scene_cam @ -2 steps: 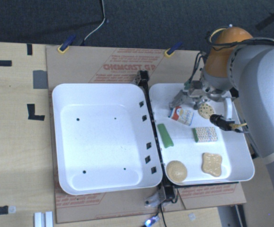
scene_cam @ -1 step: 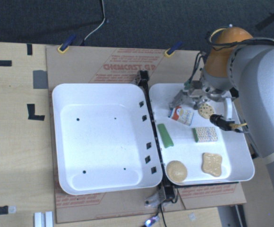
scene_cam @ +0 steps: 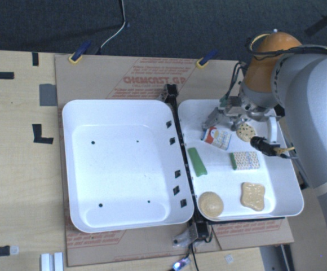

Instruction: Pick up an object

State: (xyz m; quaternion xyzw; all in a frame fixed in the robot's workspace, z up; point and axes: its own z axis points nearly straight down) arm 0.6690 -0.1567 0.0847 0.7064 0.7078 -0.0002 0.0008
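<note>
My gripper (scene_cam: 223,123) hangs over the back part of the right bin (scene_cam: 282,210), open, with nothing between its fingers. Just below it lies a red, white and blue packet (scene_cam: 216,137), and a round speckled cookie (scene_cam: 244,131) sits to the gripper's right. Further forward in the same bin are a green block (scene_cam: 197,161), a green-edged dotted pad (scene_cam: 244,161), a round tan bun (scene_cam: 211,204) and a tan toast-shaped piece (scene_cam: 252,196). The grey arm with its orange band (scene_cam: 268,66) hides the bin's back right corner.
The left bin (scene_cam: 73,151) stands beside the right one, the two divided by a black-clipped rim (scene_cam: 177,151). Both rest on a cardboard sheet (scene_cam: 146,78) on the wooden bench. A cable (scene_cam: 118,16) runs in from the back.
</note>
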